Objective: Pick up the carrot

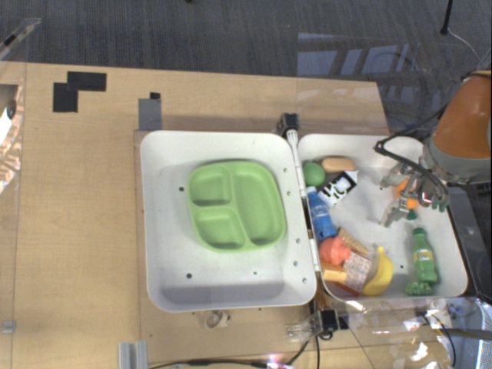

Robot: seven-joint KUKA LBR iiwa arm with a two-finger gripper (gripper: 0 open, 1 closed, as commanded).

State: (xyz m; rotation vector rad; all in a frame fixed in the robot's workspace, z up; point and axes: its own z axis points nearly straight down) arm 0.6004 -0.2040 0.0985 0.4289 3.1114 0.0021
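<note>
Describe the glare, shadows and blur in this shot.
Camera view: even overhead light; pale glare streaks on the clear panel above the right bin; a soft shadow along the left bin floor below the green tray; the gripper region looks slightly soft, small details there unclear.

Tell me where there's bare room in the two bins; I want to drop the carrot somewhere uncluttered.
The left bin has bare floor all around the green divided plate, widest along its near edge. In the right bin, the free patch lies mid-floor between the black-and-white block, the gripper and the green bottle. Its left side and near corner, around the banana, are crowded.
</note>
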